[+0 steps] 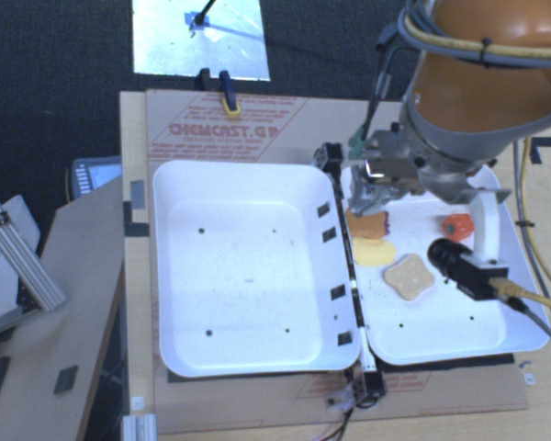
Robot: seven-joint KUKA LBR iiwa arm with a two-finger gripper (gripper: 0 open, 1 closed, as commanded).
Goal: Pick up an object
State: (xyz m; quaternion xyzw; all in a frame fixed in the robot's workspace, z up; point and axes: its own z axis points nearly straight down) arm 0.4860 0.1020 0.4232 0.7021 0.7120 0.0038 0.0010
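Hand low over orange piece (grip unclear).

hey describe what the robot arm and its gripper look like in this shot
The arm has a large rounded orange section above a grey wrist collar, with yellowish and grey cables looped around it. Below hangs the metallic grey gripper, fitted with a small green part and dark cabling.

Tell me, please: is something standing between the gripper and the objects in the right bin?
Nothing visible does. The gripper hangs at the upper left corner of the right bin, right above the orange piece. The yellow piece, the toast-shaped piece and the red piece lie uncovered on the bin floor.
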